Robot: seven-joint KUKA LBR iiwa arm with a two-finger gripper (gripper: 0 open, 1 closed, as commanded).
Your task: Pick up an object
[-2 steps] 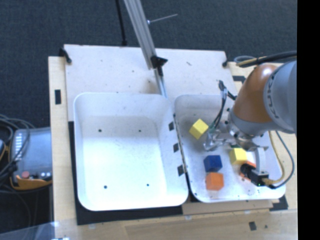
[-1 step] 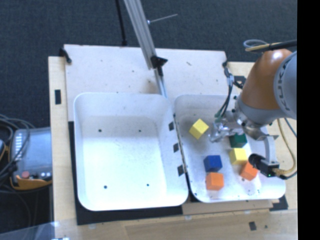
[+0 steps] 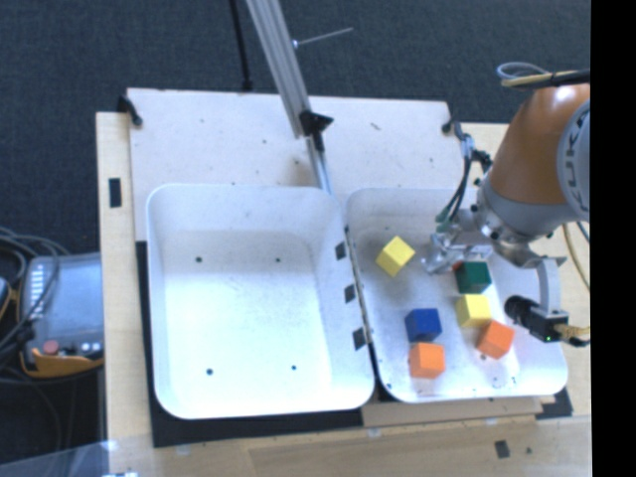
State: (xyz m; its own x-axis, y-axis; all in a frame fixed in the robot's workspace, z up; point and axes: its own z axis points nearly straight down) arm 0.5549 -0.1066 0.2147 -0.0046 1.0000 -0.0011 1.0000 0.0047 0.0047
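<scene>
My gripper (image 3: 447, 253) hangs low over the right bin (image 3: 393, 386), under the orange-banded wrist. A green block (image 3: 474, 277) lies just right of and below it, partly tucked under the arm. To the gripper's left, a little apart, is a yellow block (image 3: 395, 255). Nearer the bin's front lie a second yellow block (image 3: 474, 309), a blue block (image 3: 423, 323) and two orange blocks (image 3: 427, 359) (image 3: 495, 339). I see no block lifted off the bin floor.
The left bin (image 3: 159, 266) holds nothing but specks. A slanted aluminium post (image 3: 283, 58) rises behind the bins, its base near where they meet. A black cable plug (image 3: 532, 316) sticks out by the right bin's edge.
</scene>
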